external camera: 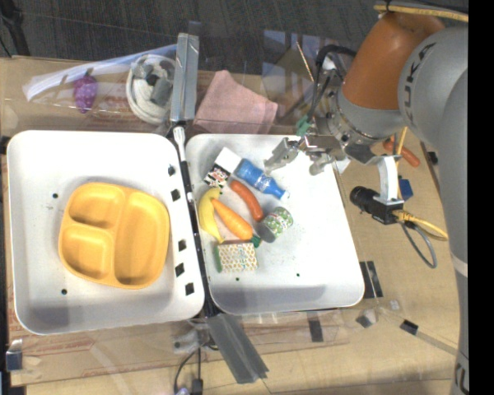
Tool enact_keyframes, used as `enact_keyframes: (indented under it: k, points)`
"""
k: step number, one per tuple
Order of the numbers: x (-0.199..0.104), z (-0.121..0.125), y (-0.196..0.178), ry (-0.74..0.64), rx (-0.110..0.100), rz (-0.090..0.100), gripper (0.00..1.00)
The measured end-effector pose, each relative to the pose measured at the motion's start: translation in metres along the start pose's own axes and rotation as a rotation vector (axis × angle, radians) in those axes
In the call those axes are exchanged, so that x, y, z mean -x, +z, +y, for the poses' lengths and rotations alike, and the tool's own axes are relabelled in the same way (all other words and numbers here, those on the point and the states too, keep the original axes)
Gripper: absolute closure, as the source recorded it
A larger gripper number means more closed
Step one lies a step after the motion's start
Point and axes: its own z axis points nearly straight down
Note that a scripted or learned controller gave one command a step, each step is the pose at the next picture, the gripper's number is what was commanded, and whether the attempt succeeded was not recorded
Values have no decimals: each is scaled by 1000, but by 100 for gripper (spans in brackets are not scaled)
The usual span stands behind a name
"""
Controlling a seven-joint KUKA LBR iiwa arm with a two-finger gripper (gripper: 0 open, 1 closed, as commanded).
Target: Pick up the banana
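Hovering over the right bin (346,262), your gripper (300,156) had fingers apart, nothing between them. Banana (206,214) lay by the left wall, beside a carrot (233,219). Approach stage; next: shift left, descend.

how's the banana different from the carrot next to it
The banana is yellow and curved; the carrot is orange and straight. The banana lies along the bin's left wall, while the carrot slants diagonally, further right. Both are elongated, lie flat in the right bin and touch.

Glossy yellow plastic tray (115,234); smooth matt white bins (321,278); soft pink cloth (235,104); banana (206,213) w/ smooth plastic-looking skin
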Motion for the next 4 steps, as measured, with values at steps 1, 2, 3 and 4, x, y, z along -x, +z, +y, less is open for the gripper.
enact_keyframes:
  k: [1,2,3,4]
  points:
    - [45,-64,102,-73,-1,0,0]
    - [41,-14,160,-377,4,-1,0]
    - [57,-54,93,-276,5,-2,0]
    - [47,-3,159,-341,3,-1,0]
